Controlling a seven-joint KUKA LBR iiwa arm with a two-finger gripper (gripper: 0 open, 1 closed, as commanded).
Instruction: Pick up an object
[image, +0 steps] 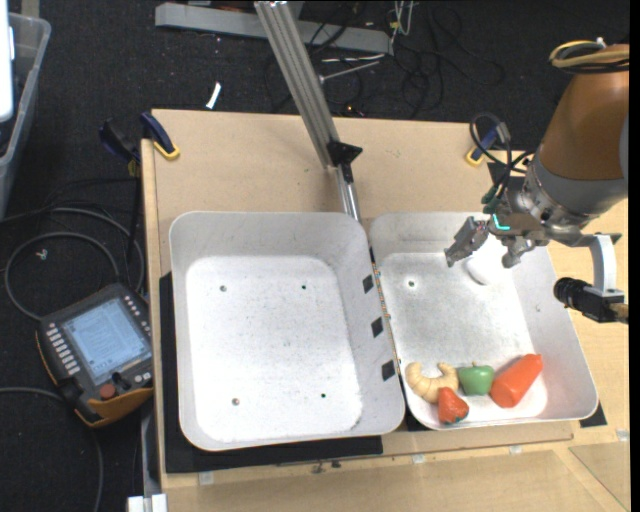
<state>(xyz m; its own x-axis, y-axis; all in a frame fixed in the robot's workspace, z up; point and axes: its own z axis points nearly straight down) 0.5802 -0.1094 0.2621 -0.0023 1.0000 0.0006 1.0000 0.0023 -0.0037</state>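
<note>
At the near edge of the right bin (560, 330) four objects lie untouched in a cluster: one cream curved piece (428, 379), one small red piece (451, 405), one green pepper (476, 378) and one orange carrot-like piece (516, 381). So the pick is not yet done. Farther back, the tool (491, 248) hovers over that bin's far part, fingers spread and holding nothing, well apart from the cluster; two bins sit on the bench (250, 160), the left bin (190, 240) beside the right.
</note>
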